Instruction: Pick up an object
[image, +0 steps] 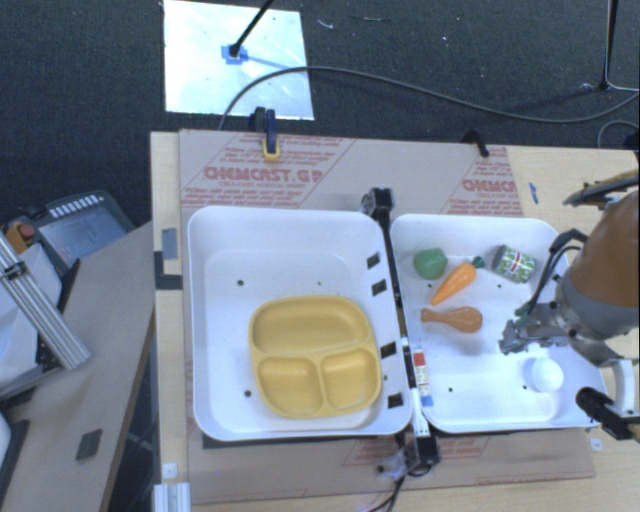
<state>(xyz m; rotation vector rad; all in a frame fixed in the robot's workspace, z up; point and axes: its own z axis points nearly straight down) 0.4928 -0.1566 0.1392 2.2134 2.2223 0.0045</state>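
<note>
Judging from how things lie, no object has been lifted yet: the drumstick (452, 319), the carrot (455, 281), the green ball (430, 263), the small can (514, 264) and the white egg (545, 374) are all seen resting on the floor of the right bin (480, 405). The gripper (525, 333) is placed low over that bin, just right of the drumstick and above the egg, with nothing seen between its tips. The approach seems done; the grasp and lift are left. Whether the gripper is released or clenched cannot be told, since its dark parts blur together. The arm is cut off at the right edge. The yellow divided plate (316, 355) sits in the left bin (215, 300)
</note>
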